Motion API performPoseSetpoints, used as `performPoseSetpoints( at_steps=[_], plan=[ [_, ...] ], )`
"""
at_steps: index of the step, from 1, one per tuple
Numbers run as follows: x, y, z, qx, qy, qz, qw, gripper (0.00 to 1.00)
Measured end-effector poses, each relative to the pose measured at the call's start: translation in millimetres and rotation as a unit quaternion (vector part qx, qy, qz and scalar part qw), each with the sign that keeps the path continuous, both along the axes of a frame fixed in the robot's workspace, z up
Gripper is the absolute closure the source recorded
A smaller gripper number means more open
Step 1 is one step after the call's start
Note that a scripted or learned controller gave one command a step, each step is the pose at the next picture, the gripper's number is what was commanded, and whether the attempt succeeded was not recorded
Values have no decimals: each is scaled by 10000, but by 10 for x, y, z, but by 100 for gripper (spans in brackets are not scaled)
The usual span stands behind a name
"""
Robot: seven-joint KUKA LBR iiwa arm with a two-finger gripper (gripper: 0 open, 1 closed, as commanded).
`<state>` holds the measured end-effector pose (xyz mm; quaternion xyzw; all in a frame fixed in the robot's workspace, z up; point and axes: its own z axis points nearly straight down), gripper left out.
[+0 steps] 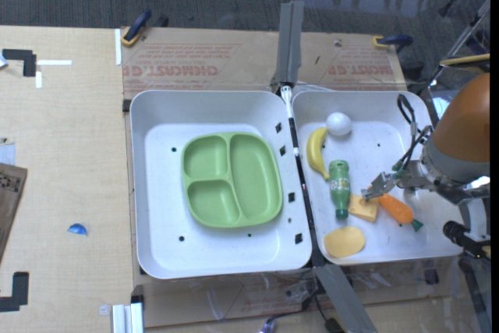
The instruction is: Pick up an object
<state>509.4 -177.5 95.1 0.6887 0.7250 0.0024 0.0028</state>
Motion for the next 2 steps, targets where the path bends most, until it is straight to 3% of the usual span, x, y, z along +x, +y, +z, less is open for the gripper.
performPoseSetpoints(
  at_steps=[1, 2],
  plan=[
    [-8, -4, 78, -1, 11, -15, 10000, 100],
    [447, 331, 1334, -4, 44, -511, 9987, 100]
  ],
)
